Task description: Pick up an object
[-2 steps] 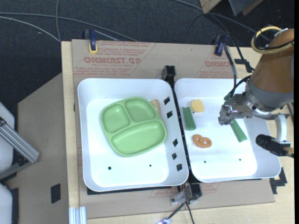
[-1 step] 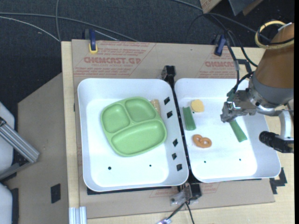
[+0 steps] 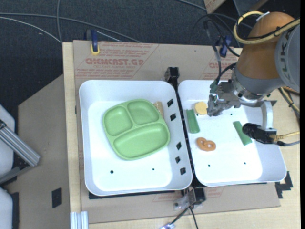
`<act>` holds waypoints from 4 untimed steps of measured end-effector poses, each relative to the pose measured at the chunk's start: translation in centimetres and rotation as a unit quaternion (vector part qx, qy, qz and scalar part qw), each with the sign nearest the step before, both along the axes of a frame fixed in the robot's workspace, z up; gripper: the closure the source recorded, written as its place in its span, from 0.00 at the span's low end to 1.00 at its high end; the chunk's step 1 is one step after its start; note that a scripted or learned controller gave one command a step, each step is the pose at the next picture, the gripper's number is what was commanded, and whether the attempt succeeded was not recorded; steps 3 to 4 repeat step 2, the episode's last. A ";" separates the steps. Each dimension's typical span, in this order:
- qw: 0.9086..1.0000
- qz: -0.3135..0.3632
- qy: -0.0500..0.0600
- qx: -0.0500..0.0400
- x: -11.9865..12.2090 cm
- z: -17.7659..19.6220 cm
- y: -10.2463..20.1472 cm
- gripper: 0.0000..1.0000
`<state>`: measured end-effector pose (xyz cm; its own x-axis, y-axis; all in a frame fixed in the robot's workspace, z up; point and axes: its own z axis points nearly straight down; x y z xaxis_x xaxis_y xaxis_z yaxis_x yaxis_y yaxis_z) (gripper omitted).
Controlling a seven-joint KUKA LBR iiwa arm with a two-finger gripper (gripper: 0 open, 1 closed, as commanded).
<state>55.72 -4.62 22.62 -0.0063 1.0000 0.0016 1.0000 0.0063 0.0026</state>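
Small orange-brown pretzel, looped

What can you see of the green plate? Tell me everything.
The green plate is pale green, looks like matte plastic, and has rounded corners. It has three sections: two small ones at the far side and one long one nearer the camera. All three look bare. It lies flat, turned at a slant, in the left bin, resting on the bin floor. A small tan object sits at its far right corner.
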 end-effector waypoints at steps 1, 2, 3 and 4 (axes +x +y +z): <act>1.000 0.000 -0.001 0.000 2.5 1.0 4.9 1.00; 1.000 0.000 0.000 0.000 4.5 1.7 9.8 1.00; 1.000 0.000 0.000 0.000 4.5 1.7 9.8 1.00; 1.000 0.000 0.000 0.000 4.5 1.7 9.8 1.00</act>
